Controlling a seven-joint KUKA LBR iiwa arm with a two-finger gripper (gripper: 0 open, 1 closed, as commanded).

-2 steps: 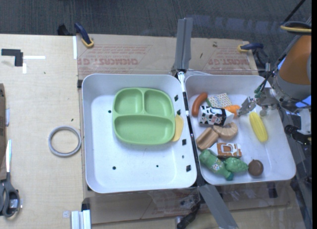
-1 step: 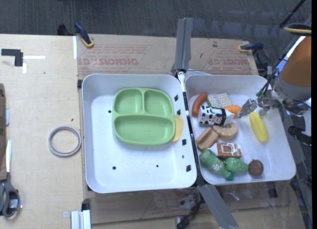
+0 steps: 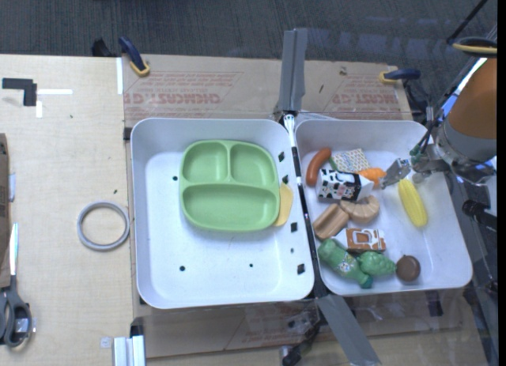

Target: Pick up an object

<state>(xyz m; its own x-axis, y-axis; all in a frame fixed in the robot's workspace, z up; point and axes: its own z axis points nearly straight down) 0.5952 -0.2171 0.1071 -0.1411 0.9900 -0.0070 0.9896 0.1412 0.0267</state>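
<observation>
The right bin (image 3: 443, 254) holds several toy foods: a red sausage (image 3: 317, 165), a patterned cracker (image 3: 350, 159), a black-and-white carton (image 3: 340, 186), a small orange piece (image 3: 372, 173), a yellow corn cob (image 3: 412, 202), bread rolls (image 3: 330, 219), an orange box (image 3: 365, 239), green vegetables (image 3: 348, 262) and a brown ball (image 3: 407, 268). My gripper (image 3: 397, 172) hangs low over the bin's upper right part. It is just right of the orange piece and just above the corn cob's top end. Nothing shows as held.
The left bin (image 3: 158, 269) carries a green divided plate (image 3: 231, 185) with a yellow piece (image 3: 285, 202) at its right edge. On the bench to the left lie a grey tape ring (image 3: 103, 224) and scissors (image 3: 14, 313). The arm (image 3: 474, 119) enters from the right.
</observation>
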